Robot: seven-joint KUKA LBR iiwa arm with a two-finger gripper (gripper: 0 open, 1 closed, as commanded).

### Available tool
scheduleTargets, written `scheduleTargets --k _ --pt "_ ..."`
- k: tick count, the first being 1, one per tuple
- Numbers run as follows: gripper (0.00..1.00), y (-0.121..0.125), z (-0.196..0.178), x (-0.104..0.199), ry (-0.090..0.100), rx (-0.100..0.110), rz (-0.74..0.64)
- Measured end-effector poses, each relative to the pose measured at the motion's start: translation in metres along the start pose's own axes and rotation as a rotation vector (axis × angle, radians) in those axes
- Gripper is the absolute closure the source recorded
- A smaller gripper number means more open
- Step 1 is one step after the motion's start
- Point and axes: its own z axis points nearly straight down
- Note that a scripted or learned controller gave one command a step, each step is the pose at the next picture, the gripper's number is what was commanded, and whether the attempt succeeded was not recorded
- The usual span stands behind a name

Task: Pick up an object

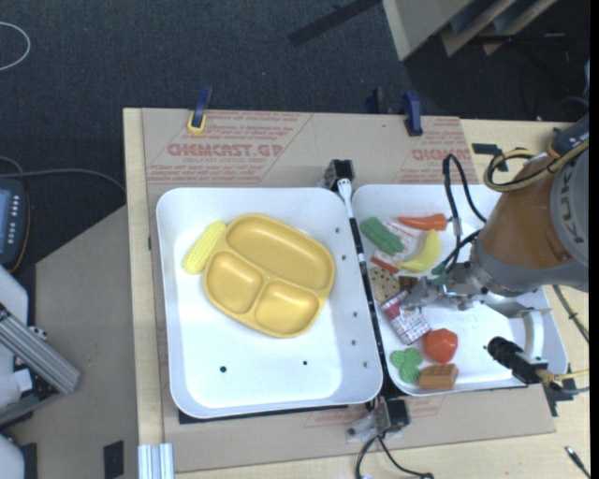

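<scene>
Yellow plastic, the divided tray (pixel 269 275) with 3 compartments lies in the left white bin (pixel 187 355), a toy corn cob (pixel 203 246) touching its left edge. In the right white bin (pixel 552 351), right of the tray, the gripper (pixel 418 296) hangs low over a red-and-white packet (pixel 408 323); its state cannot be told. Near the packet lie a red tomato (pixel 441 344), a yellow banana (pixel 426 253) and a green leaf (pixel 405 361).

- We look down on a dark blue-grey carpet floor (pixel 140 56) surrounding the table (pixel 281 140).
- The table wears brown printed protective paper, held by a yellow clamp (pixel 197 120) and a blue clamp (pixel 412 112).
- Pale wooden furniture (pixel 449 23) stands top right.
</scene>
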Motion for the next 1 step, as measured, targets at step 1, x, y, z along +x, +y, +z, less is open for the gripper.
scheduleTargets --k 1 --pt "1.00 0.0022 -0.0135 -0.0017 -0.005 -0.010 0.002"
